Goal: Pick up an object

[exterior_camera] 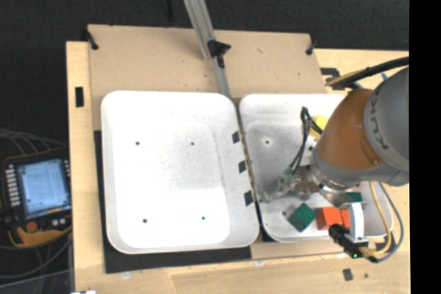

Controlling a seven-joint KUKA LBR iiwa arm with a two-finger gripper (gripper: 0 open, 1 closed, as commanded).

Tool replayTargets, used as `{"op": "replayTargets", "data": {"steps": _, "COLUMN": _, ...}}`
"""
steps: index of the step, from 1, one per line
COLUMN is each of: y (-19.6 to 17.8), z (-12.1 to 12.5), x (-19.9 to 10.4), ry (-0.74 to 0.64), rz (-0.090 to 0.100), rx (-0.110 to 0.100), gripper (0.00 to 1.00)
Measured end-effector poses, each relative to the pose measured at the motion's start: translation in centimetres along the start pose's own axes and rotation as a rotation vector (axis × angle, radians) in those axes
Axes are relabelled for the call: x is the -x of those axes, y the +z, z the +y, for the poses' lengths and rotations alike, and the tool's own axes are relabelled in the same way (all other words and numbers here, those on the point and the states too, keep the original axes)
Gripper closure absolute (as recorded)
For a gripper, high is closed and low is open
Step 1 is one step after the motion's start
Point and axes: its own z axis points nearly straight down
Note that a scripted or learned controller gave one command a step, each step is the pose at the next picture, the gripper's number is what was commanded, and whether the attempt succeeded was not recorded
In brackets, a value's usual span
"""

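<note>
Two white bins sit side by side on your bench, and you should take them in order. At the far left edge of the scene, off the bench, you have a handheld pendant (38, 193) with a lit screen, resting beside some cables. The left bin (172, 169) comes next, a shallow white tray with only a few small dark specks on its floor. A slanted metal pole (200, 14) runs from the far side of the scene down toward the seam where the two bins meet. The right bin (265, 127) lies just beside the left one, touching it along that seam. In its near part you will find a green block (300, 217), tilted, and just to its right an orange block (331, 217), the two lying close together. A small yellow object (320, 123) shows at the far side of this bin, partly hidden by the arm. The arm's orange band (348, 138) covers much of the right bin, and the gripper (295, 182) hangs below it, just above and to the far side of the green block. You cannot tell from this view whether anything is held, since the wrist hides its working end.
</note>
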Motion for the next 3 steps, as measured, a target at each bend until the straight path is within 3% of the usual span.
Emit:
{"op": "replayTargets", "data": {"steps": 1, "y": -1.4, "z": 0.3, "x": 0.0, "ry": 0.005, "rz": 0.001, "rx": 0.011, "gripper": 1.00}}
{"op": "replayTargets", "data": {"steps": 3, "y": -11.9, "z": 0.2, "x": -0.1, "ry": -0.007, "rz": -0.001, "rx": 0.014, "gripper": 1.00}}
